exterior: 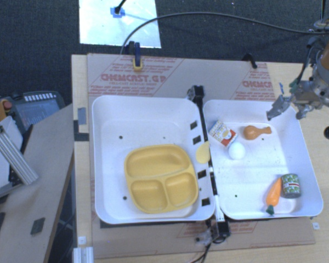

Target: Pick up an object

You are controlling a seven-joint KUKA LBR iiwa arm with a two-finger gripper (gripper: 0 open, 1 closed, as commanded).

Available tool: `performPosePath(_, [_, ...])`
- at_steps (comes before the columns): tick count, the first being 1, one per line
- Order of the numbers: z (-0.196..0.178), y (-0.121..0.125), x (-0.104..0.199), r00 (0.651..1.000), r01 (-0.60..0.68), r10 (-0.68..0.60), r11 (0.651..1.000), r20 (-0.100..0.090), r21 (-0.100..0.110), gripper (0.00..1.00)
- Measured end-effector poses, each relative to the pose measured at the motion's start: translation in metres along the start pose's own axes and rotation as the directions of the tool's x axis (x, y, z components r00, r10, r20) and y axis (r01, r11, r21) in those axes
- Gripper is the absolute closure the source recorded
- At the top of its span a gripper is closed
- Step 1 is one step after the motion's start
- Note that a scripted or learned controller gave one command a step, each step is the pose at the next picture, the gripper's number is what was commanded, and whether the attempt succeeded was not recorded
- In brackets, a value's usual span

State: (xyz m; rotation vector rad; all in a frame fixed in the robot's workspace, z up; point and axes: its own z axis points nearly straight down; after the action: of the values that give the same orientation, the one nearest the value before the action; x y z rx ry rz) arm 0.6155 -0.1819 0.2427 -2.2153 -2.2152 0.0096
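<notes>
Two white bins sit on the worktop. Released and empty, the claw (289, 108) hangs over the right bin's (312, 201) far corner, above a carton (221, 133), egg (237, 151), drumstick (256, 131), carrot (273, 193) and can (290, 185). A yellow tray (160, 177) fills the left bin (107, 147).

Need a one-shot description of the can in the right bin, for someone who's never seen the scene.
Look in the right bin, at its near right corner. The can lies there, touching the carrot on its left. It is the one squat cylinder with a green label; the carrot is orange and tapered, and the egg is white and round.
</notes>
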Motion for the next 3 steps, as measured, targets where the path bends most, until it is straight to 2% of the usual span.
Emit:
performPosePath(1, [-0.008,0.002,0.001,1.0,0.003,-0.003,1.0,0.002,-0.012,0.0])
performPosePath(2, [0.055,0.003,-0.001,1.0,0.002,-0.002,1.0,0.002,-0.008,0.0])
performPosePath(3, [0.099,0.007,0.006,1.0,0.004,-0.004,1.0,0.002,-0.01,0.0])
